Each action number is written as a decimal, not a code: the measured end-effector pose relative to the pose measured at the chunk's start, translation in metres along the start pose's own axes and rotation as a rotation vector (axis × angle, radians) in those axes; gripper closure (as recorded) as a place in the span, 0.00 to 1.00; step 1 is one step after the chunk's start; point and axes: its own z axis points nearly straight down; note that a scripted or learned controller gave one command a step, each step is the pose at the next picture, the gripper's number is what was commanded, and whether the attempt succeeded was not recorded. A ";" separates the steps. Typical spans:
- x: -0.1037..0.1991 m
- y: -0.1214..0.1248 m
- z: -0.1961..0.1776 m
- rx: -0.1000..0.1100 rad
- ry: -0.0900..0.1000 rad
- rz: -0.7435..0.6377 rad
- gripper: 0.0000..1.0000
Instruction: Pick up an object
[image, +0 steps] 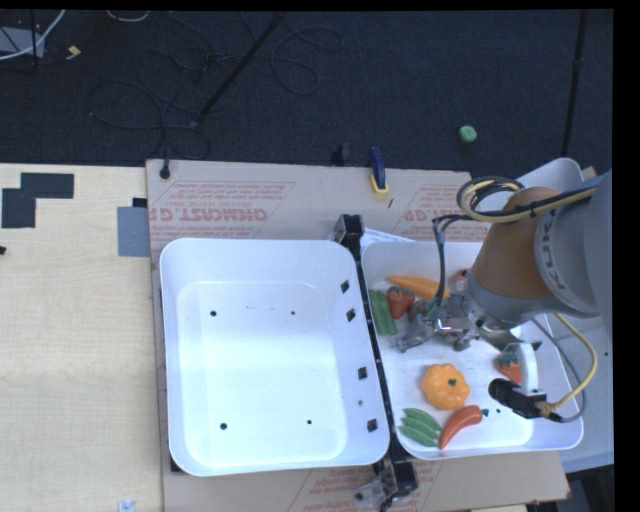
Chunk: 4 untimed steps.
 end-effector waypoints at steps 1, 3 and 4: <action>0.016 0.081 -0.003 -0.009 -0.004 0.000 0.00; 0.045 0.079 -0.119 -0.012 -0.003 0.001 1.00; 0.106 0.069 -0.108 -0.001 -0.002 -0.001 1.00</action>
